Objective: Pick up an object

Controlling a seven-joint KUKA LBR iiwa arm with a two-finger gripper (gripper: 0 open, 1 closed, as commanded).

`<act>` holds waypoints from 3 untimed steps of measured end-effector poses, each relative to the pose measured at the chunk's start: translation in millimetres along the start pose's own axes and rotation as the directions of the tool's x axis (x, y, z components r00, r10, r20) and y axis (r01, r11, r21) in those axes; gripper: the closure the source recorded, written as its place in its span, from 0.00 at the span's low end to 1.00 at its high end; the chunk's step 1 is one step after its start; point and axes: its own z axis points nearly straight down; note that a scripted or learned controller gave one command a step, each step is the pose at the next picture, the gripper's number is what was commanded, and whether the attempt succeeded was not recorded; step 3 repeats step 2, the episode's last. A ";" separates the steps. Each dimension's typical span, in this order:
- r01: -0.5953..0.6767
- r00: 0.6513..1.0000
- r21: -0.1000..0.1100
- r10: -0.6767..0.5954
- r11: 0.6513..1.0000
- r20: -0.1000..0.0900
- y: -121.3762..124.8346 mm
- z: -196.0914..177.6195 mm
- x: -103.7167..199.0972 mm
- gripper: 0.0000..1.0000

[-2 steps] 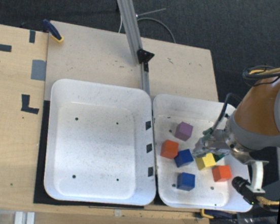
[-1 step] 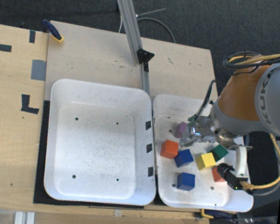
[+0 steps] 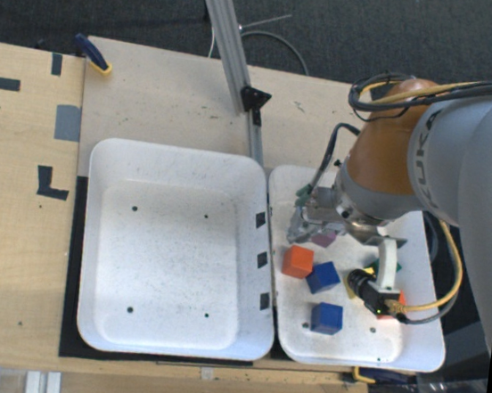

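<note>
Grey robot arm (image 3: pixel 470 131) with an orange band fills the upper right, reaching down over the right bin (image 3: pixel 415 348). Left of it lies a larger white bin (image 3: pixel 167 253) on the desk (image 3: pixel 8 232). The pincer (image 3: pixel 314 223) hovers above an orange cube (image 3: pixel 299 261), two blue cubes (image 3: pixel 323 277) just beside; whether its grip is spread, I cannot tell.
</note>
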 end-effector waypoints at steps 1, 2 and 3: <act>0.000 1.000 -0.001 0.000 1.000 0.000 20.3 3.7 45.2 1.00; 0.001 1.000 -0.002 -0.001 1.000 -0.001 51.8 -1.8 97.8 1.00; 0.001 1.000 -0.002 -0.001 1.000 -0.001 51.8 -1.8 97.8 1.00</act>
